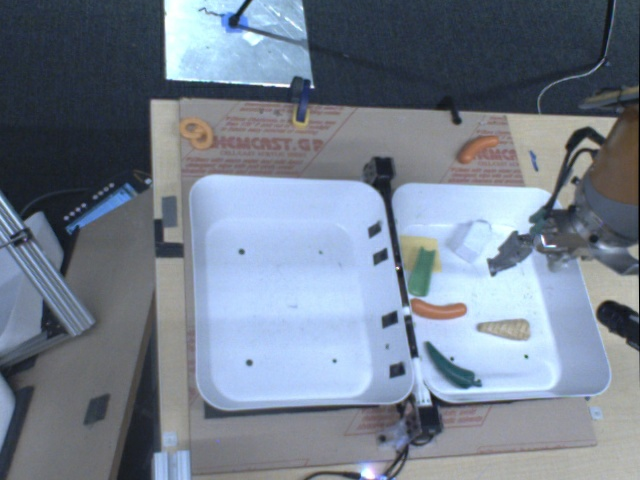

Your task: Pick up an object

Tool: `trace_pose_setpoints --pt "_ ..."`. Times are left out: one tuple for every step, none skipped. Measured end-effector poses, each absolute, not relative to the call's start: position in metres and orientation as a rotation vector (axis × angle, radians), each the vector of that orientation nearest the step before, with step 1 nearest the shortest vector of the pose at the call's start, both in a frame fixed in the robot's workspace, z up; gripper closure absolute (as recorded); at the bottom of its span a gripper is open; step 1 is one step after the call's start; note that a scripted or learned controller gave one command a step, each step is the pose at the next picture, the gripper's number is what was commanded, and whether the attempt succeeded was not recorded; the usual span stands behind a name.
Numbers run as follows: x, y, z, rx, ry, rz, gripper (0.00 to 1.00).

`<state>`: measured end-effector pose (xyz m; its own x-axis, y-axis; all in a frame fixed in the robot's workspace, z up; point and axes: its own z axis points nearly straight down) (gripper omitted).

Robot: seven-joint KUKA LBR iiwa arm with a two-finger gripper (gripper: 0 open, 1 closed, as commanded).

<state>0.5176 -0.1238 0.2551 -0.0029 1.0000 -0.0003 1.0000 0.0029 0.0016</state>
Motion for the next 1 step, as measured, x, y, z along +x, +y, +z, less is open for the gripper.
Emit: trace_pose_setpoints --pt "0.5187 -0.1236 0.2664 2.213 2.224 0.005 1.0"
